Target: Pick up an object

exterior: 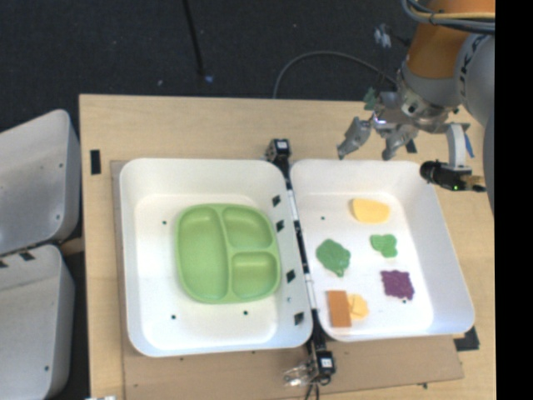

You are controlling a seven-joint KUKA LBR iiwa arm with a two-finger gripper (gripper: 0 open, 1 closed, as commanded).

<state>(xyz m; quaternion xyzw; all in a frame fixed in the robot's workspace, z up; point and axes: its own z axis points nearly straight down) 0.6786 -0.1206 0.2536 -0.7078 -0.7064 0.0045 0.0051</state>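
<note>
**Mia:** Where the arm (pixel 450 40) came in at the top right, its upper part was cut off by the edge; could you see the whole thing?

**Ben:** No; I saw a grey arm with a shiny orange band, and the gripper (pixel 373 144) hung below it, just past the far rim of the right bin (pixel 441 248); its two fingers were spread apart and held nothing.

**Mia:** Was there any writing to read?

**Ben:** None that I could make out; the small black clips (pixel 278 149) between the bins were too tiny and blurry to tell much about.

**Mia:** What was in the right bin?

**Ben:** Soft-looking little lumps, all lying flat and apart from the gripper; a yellow piece (pixel 370 210) sat nearest the far side; a big green blob (pixel 333 257) lay near the left wall, and a small green blob (pixel 384 244) sat to its right; a bumpy purple piece (pixel 397 284) lay nearer the front; an orange block (pixel 339 308) with straight sides touched a pale yellow bit (pixel 358 307) beside it, and part of that bit was hidden by the block.

**Mia:** And the left bin (pixel 141 223)?

**Ben:** It held a smooth green tray (pixel 226 252) with rounded corners and three dips in it; both bins were white and shallow, and they sat on a light wooden bench (pixel 183 123); a thin dark cable (pixel 316 57) curved behind.
</note>
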